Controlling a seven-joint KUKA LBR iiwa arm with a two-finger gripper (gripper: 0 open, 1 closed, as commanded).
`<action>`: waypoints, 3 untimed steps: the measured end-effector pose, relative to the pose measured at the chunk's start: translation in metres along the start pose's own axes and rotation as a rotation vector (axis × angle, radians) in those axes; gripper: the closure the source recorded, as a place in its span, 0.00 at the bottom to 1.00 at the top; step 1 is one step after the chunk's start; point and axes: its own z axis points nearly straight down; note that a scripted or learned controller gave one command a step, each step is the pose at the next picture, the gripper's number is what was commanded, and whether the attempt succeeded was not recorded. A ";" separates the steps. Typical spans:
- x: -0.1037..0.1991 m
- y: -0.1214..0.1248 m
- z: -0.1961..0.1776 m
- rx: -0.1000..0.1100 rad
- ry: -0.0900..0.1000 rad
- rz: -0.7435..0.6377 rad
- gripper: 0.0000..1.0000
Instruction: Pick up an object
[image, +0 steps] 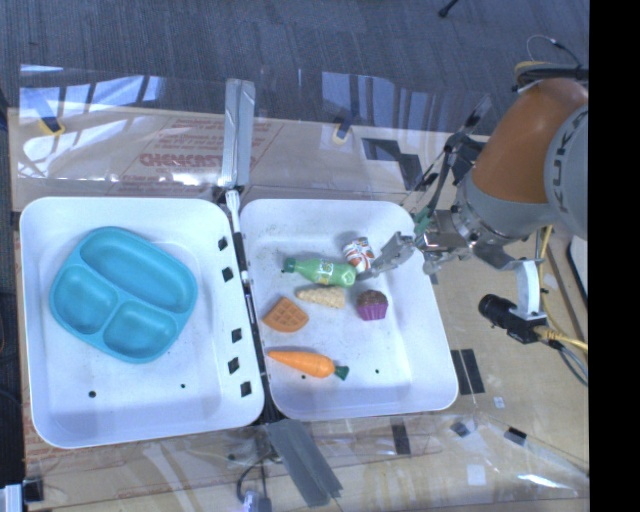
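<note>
The gripper (388, 256) reaches in from three o'clock over the upper right part of the right bin (420, 385), its grey fingers slanting down toward eight o'clock; whether they are apart or together cannot be told from this slant, and nothing is plainly seen between them. Just at their tip, toward nine o'clock, lies a small red-and-white can (357, 250), so close that touch or gap cannot be judged. Just past the can at eight o'clock lies a green bottle (320, 270) on its side, and right under it at six o'clock a pale corn cob (322, 297). At five o'clock from the gripper, near but apart, stands a purple cupcake (372, 304). Further toward eight o'clock rests an orange waffle piece (285, 316), and near the bin's lower edge at seven o'clock lies an orange carrot (303, 364) with its green end pointing to three o'clock. Well away at nine o'clock, the left bin (45, 415) holds a blue divided plate (122, 292) with three compartments.
</note>
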 end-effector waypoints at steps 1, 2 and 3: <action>-0.006 0.061 0.135 -0.021 -0.006 -0.056 0.00; -0.005 0.061 0.125 -0.018 -0.005 -0.061 1.00; -0.005 0.061 0.125 -0.018 -0.006 -0.061 0.00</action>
